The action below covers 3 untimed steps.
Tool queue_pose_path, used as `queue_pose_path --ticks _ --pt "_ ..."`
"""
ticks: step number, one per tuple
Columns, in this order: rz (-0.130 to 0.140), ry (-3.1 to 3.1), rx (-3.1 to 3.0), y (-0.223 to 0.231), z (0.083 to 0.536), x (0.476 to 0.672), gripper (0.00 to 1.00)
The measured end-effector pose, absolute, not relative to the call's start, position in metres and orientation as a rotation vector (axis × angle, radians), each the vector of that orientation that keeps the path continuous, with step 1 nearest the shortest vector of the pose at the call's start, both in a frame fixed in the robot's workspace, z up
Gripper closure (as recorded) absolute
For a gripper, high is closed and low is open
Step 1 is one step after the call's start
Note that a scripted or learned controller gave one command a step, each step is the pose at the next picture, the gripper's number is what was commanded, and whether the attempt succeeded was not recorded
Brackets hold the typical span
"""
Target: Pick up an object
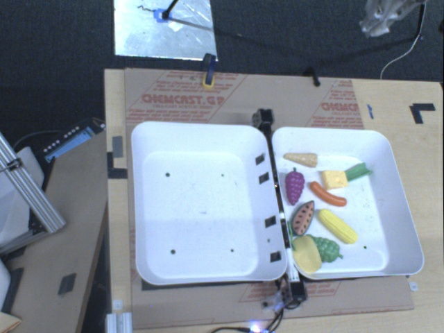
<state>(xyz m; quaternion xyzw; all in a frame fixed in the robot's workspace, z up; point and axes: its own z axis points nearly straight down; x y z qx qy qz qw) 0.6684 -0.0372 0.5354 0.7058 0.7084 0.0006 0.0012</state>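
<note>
The table [83, 207] is pale wood with a brown cardboard sheet [243, 96] laid under two shallow white bins; dark carpet lies beyond, with a shiny metal plate [163, 19] on it. The left bin [201, 203] sits beside the right bin [399, 214], their inner rims touching. The gripper [383, 12] hangs at the top right, well above and away from both bins, blurred and pale; whether its jaws are apart or together cannot be told.

In the right bin lie small toy foods: a cone [300, 159] pointing left, purple grapes [295, 184] lengthwise up-down, a red sausage [327, 194] and a yellow corn cob [337, 226] both slanting down to the right, a yellow block [334, 179] touching a green piece [359, 171], a brown slice [302, 218], a yellow lemon [307, 254] and a green vegetable [326, 248].
</note>
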Motion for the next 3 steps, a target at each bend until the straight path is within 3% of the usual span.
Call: queue_pose_path --ticks 3 --pt "0.003 2.225 2.215 0.017 0.535 0.668 1.0"
